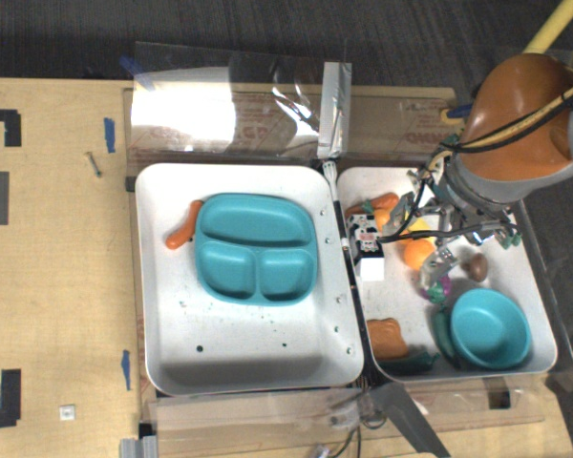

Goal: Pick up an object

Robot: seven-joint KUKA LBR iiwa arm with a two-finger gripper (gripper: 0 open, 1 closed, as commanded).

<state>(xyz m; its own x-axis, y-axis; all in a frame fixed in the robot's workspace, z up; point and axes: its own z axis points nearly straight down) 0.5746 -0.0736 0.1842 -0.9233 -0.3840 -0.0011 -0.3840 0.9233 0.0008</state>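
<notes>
Crowding is the main worry here, as I judge it: the right bin [540,294] is packed, and the arm's jaws [437,273] hang low over a tight cluster of small things, so a closing move could nudge a neighbour aside or pinch two things at once and lift neither cleanly. The orange ball [417,253] looks round and smooth, and I'd guess it could roll off if it is caught off-centre. The cables draped around the wrist hide much of the tool, so I cannot tell whether the jaws are apart or together, and nothing visible sits clamped between them.

The ball, the likeliest target, lies in the right bin, just beside the jaws on their left and a little higher in the view. A small brown lump [476,268] sits just to their right, and a teal bowl [490,327] stands close below them. A purple and green bit [435,287] lies right under the tool. A carrot [382,203] rests near the bin's upper left, and a brown piece [388,337] lies near the lower left. The left bin [162,342] carries a teal divided plate [256,246] with an orange sausage shape [182,227] touching its left edge, well apart from the arm.
</notes>
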